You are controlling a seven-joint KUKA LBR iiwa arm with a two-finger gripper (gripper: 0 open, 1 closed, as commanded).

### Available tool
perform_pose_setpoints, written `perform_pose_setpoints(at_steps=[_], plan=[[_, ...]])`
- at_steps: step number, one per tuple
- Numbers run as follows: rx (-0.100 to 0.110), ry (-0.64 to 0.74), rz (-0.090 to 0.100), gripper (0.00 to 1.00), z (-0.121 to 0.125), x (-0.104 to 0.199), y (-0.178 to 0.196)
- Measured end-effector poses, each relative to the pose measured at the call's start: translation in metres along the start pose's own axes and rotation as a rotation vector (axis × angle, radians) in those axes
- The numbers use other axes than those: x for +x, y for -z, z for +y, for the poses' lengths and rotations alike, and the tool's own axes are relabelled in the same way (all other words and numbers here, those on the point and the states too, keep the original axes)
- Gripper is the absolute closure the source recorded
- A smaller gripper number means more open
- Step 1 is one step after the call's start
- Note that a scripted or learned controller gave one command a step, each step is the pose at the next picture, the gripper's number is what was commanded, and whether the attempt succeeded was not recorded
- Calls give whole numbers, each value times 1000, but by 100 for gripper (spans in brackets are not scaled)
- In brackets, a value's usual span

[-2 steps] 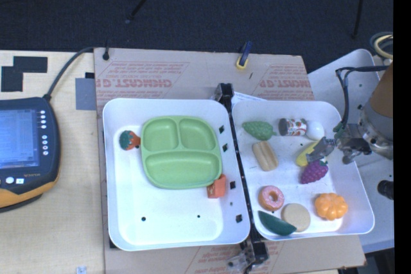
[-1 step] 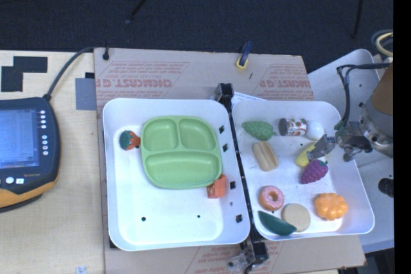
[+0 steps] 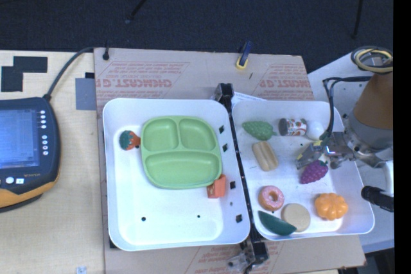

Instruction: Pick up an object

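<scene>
Nothing is lifted yet. The pincer (image 3: 319,156) sits low in the right bin (image 3: 366,222), right over the purple grapes (image 3: 313,172) lying on the floor; its opening I cannot tell. Grasping and lifting remain.

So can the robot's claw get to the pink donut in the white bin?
Probably yes. The pink frosted donut lies flat in the right white bin with nothing on top of it. The claw hangs close by over the purple grape bunch, with bare floor between.
</scene>
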State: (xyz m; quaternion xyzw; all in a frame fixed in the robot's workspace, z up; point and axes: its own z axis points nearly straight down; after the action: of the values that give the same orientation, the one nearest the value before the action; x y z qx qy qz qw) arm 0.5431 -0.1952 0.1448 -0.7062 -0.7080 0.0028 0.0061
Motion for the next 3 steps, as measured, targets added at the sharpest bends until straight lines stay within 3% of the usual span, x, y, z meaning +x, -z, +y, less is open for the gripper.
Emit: perform_pose_setpoints(at_steps=[1,2,3], plan=[[0,0,0,0,-1,2,-57],[0,-3,1,100,1,0,-47],[-9,-1,-3,100,5,1,-8]])
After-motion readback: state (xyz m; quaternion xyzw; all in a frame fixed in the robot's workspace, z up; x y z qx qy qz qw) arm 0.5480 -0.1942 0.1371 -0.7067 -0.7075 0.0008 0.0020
